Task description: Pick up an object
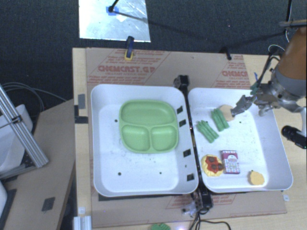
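Nothing is picked up yet, as far as I can see. I have the end effector low over the right bin, reaching in from the right, with its tip just beside the tan round piece at the top of the cluster. I cannot tell whether it is wide or narrow from this angle, and I see nothing between its tips, so I am not calling a grasp.

Candidates all lie on the floor of the right bin: two green sticks side by side, touching or nearly touching the tan piece; below them a red and yellow toy, a small pink box just beside it, and a yellow lump near the bottom corner. The left bin holds a green divided plate.

My read: the approach is mostly done, and the close, the grip and the lift are all left.
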Controlling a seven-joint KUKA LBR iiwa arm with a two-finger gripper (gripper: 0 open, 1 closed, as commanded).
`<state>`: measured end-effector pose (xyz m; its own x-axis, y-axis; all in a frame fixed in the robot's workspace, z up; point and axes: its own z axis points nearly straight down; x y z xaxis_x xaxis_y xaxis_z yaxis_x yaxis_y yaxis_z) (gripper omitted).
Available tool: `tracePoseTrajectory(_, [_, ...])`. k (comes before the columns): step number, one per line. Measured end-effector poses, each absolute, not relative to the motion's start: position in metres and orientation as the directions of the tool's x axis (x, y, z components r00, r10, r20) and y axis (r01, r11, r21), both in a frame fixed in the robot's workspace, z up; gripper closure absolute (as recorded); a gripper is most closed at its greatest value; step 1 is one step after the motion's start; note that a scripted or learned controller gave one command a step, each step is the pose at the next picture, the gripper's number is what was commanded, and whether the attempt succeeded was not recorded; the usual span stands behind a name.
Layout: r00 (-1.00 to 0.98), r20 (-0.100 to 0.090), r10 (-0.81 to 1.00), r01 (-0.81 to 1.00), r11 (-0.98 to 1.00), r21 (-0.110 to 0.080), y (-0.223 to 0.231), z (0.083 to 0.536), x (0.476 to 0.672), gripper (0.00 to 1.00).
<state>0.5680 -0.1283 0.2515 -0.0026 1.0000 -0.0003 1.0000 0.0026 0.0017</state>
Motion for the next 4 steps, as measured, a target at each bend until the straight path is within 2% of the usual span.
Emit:
tracePoseTrajectory(1, [-0.004,-0.002,1.0,1.0,0.004,0.005,-0.161,0.085,0.636,0.0])
tracePoseTrajectory(2, [-0.004,-0.001,1.0,1.0,0.004,0.008,-0.16,0.104,0.636,1.0])
tracePoseTrajectory(3, [-0.007,0.007,1.0,1.0,0.007,-0.027,-0.188,0.088,0.666,1.0])
tracePoseTrajectory(4, [-0.007,0.001,1.0,1.0,0.007,0.0,-0.136,0.15,0.616,1.0])
